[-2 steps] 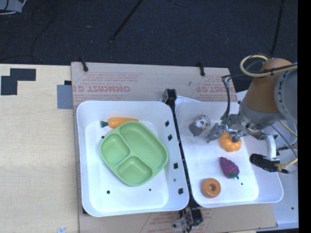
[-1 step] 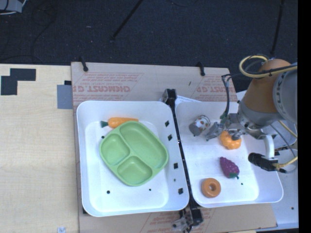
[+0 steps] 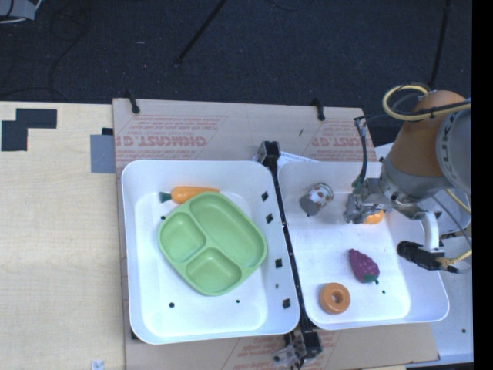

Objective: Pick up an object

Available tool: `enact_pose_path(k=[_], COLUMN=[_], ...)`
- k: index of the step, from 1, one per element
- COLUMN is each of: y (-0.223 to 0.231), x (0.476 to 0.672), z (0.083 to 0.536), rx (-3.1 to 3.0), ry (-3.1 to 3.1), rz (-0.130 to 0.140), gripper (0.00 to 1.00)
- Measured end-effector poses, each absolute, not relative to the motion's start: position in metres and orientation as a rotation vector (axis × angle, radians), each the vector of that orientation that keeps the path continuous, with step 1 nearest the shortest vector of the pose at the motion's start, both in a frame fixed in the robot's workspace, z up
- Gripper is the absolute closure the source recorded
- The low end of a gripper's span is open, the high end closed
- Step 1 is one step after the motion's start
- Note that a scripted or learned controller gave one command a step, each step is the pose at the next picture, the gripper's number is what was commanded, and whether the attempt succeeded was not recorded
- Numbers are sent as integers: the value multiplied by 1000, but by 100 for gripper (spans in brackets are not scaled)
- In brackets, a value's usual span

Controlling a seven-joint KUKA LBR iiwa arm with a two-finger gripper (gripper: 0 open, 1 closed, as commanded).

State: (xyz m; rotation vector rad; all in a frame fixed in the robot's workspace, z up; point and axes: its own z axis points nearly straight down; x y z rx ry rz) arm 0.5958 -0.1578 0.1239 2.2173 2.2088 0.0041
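My gripper point(image 3: 360, 211) is low in the right bin point(image 3: 431, 308), near its far right side. A small orange object point(image 3: 374, 217) lies right against it, partly hidden by the gripper. A grey and white toy point(image 3: 315, 199) sits just to the left of the gripper. Nearer the front of that bin lie a purple bunch of grapes point(image 3: 363, 265) and a tan donut point(image 3: 334, 297), both apart from the gripper.
The left bin point(image 3: 142, 314) holds a green divided plate point(image 3: 212, 243) with an orange carrot point(image 3: 192, 193) behind it. A black divider point(image 3: 281, 237) runs between the two bins. The arm's grey body and orange band point(image 3: 420, 145) stand over the right bin's far right corner.
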Motion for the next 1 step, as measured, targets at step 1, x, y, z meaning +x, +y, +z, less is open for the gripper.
enact_pose_path(k=[1], y=[-162], x=[596], z=[166], rx=[2226], ry=[2217], rz=[0], gripper=[100])
